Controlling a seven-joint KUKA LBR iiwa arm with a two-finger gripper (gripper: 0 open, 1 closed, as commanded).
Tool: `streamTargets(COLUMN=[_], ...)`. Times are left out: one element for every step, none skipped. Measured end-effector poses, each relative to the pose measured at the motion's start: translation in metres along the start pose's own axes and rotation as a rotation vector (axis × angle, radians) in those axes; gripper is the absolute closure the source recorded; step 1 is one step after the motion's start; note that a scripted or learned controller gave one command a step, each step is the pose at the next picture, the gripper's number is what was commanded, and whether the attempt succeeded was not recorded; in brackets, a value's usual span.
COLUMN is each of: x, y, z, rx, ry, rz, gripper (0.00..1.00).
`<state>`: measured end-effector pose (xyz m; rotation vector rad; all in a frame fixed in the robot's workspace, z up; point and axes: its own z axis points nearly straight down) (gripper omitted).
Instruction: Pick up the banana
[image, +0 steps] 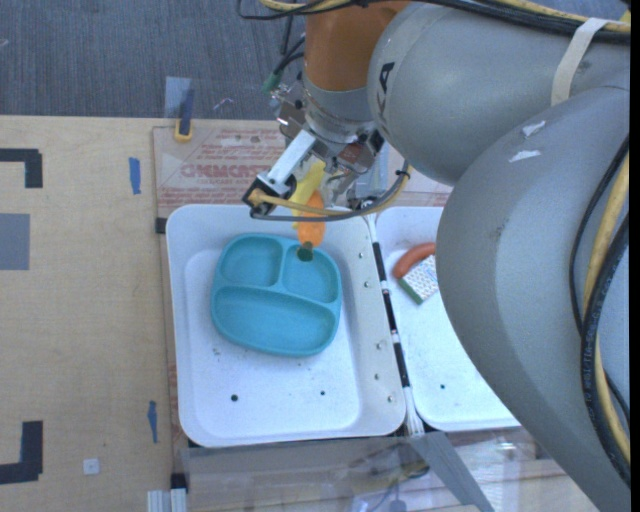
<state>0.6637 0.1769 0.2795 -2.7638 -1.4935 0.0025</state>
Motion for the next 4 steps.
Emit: streamTargets(x=[0.029,0.042,0.044,0.044], y=[-0.023,-0.024,-0.027,-0.027], z=[0.051,-0.059,0.052,0.118], rx=[0.004,-0.001,0.002,0.003], ry=[-0.002,0.001,-0.001,-0.001], rz=[-0.137,-0.027,-0.023,-0.079], gripper=[1.00,1.00,1.00,1.00])
